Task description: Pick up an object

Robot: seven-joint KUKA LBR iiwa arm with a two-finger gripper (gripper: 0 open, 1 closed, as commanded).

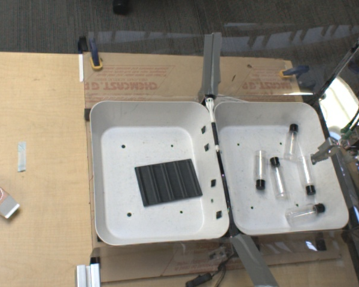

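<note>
Lying loose in right bin [239, 217]: five clear vials [278, 177] with black caps, scattered, unsorted. Ribbed black mat [168, 182] flat in left bin [107, 220]. Hand [323, 154] at right rim, near vials; grip state cannot tell.

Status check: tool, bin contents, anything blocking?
Tool at right bin's right edge, holding nothing visible. Five clear vials loose in right bin, black ridged mat flat in left bin. Nothing over the vials.

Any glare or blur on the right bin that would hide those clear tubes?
Camera view: bright glare just beyond the right bin; the clear tubes look faint against the white floor, their black caps sharp; the gripper at the bin's right rim looks soft.
</note>
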